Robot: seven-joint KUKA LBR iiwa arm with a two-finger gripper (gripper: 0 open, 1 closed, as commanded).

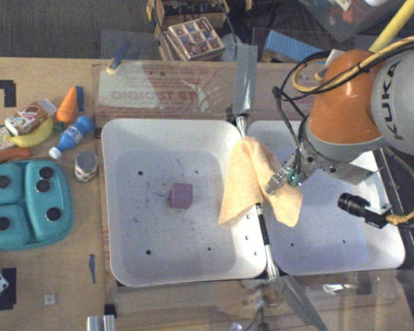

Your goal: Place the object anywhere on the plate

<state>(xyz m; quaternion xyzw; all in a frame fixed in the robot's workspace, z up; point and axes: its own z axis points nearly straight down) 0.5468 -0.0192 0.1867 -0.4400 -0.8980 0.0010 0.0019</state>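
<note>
Gripper [279,180] pinches yellow cloth [252,178] w/ jaws closed on it, draped across bin divider (plate [27,202] sits far left).

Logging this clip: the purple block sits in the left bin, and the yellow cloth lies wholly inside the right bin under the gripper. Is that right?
Not quite. The camera view shows the yellow cloth draped across the divide between the two bins, partly in the left bin and partly in the right bin. The purple block is in the left bin, and the gripper is at the cloth.
</note>
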